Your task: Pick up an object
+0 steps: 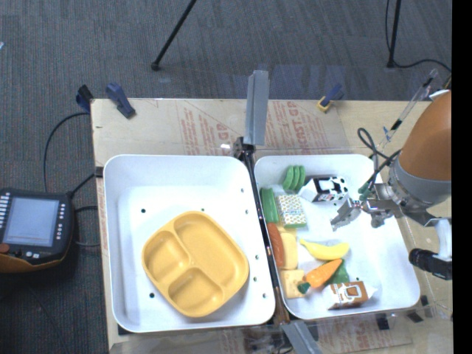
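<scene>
A: Where was the end effector?

B: Over the right bin, upper middle part, arm coming from the right side. Nothing was betw. its fingers; open or closed, I cannot tell.

A: And the objects?

B: Black-white toy just up-left of it. Patterned block to the left, green pieces further up-left. Banana just below it, carrot lower, small carton lowest, approx. straight under. All lay in the same bin.

A: The left bin?

B: Far left of it, w/ a yellow divided plate inside.
</scene>
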You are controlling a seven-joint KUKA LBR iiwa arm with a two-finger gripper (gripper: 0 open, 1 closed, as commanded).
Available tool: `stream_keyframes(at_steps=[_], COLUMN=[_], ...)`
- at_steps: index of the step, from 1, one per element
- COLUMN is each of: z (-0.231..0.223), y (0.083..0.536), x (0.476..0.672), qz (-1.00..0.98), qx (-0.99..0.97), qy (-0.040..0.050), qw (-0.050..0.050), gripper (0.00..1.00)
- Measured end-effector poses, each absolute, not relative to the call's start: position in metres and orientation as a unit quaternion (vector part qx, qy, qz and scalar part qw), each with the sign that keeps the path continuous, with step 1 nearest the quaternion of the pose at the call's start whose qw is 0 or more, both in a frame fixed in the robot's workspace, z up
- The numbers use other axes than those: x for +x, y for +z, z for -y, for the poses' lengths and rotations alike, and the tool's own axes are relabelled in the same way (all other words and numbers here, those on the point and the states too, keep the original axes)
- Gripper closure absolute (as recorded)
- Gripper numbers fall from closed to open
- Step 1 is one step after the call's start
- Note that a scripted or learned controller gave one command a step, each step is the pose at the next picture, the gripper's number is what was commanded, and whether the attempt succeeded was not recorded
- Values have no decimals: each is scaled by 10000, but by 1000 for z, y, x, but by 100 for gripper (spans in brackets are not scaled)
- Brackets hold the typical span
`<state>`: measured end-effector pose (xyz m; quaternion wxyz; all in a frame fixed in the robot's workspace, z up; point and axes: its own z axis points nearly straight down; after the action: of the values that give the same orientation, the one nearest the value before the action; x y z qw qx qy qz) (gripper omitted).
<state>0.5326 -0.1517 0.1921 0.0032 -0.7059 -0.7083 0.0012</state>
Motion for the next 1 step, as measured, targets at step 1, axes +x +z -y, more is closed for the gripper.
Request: stream_keyframes(at_steps=[1], z=[148], y=[201], x=[561], qz=[6645], qx=[-7473], qy=[10], qw=[20], gripper=[0])
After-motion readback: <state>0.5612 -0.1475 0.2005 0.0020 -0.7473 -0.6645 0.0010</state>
